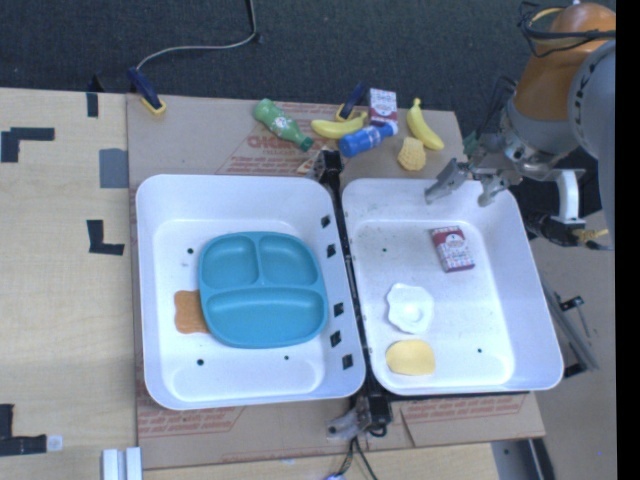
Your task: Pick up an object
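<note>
jaws (466, 186) spread apart, nothing between them, poised over the far rim of the right bin (520, 298), near its back corner; grey arm with orange band (560, 63) reaches in from the right behind them

in the right bin, just below the jaws toward the camera: small red and white box (452, 248), lying flat. further toward the camera: fried egg (409, 308), then a yellow lump (410, 357) near the front wall

left bin (160, 298), well to the left of the jaws: blue divided plate (263, 288), with an orange piece (187, 312) tucked partly under its left edge

on the table (60, 268) beyond the bins, to the left of the jaws: yellow corn piece (411, 153) closest, banana (424, 128), small red and white carton (383, 103), blue bottle (362, 140), second banana (335, 126), green bottle (282, 124)
</note>
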`<action>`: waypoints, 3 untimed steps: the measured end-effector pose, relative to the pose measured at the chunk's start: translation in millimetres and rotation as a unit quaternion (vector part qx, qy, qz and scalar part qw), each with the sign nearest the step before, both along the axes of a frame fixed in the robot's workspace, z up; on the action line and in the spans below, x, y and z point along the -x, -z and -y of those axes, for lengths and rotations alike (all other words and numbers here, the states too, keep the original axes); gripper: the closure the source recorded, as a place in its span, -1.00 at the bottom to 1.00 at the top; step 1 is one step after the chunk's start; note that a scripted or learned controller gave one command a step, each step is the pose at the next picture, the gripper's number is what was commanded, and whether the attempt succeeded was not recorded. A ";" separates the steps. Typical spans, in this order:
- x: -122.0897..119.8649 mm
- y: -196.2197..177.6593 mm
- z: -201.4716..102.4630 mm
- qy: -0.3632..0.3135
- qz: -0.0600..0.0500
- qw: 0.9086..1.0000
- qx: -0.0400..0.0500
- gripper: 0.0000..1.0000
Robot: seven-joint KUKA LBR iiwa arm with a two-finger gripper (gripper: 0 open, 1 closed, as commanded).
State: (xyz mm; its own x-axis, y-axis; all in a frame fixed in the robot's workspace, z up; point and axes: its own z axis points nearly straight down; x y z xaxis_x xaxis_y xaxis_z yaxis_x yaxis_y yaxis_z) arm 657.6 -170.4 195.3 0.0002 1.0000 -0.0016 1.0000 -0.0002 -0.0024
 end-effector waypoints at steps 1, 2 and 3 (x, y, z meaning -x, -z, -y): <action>16.0 108.3 37.5 0.000 0.002 1.000 0.000 -1.00; -6.9 109.1 -19.8 -0.002 0.003 1.000 -0.001 -1.00; 35.0 108.6 -25.8 0.000 0.003 1.000 0.000 -1.00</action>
State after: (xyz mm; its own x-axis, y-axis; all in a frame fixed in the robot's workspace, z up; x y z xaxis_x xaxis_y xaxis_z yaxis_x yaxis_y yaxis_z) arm 622.7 -144.7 86.7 -0.0005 1.0000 -0.0022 1.0000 0.0005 0.0038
